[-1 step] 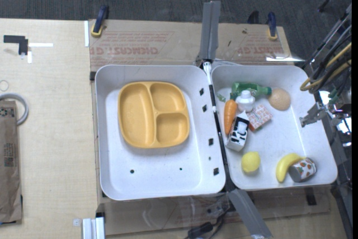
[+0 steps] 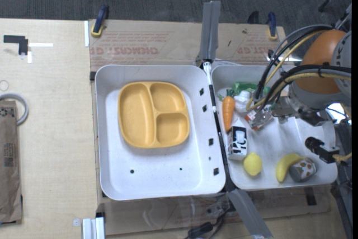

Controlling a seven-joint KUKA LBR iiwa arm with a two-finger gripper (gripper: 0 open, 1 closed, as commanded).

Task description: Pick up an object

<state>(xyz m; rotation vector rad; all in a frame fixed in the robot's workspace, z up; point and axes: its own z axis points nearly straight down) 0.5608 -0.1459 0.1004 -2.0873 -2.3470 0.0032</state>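
Lowest in the camera view, along the front wall of the right bin, three items sit in a row: a lemon, a banana and a speckled grey-brown rounded object. The banana and the speckled object are touching; the lemon lies apart from the banana, to its left.

The claw hangs over the middle of the right bin, at the end of the grey arm with its orange band and dark cables. From this angle it cannot be determined whether the claw is open or closed, and nothing can be made out in its grip.

Positions relative to the claw:
- Carrot: just to the left, lying lengthwise along the bin's left wall, green top toward the far side.
- Black-and-white carton: left of and below the claw, just beyond the lemon.
- Green-and-white item: left of and above the claw, near the bin's far wall; its kind cannot be determined.
- Lemon, banana and speckled object: below the claw, well apart from it.

The left bin lies farther left of the claw. A yellow divided plate with three compartments rests in its far half.
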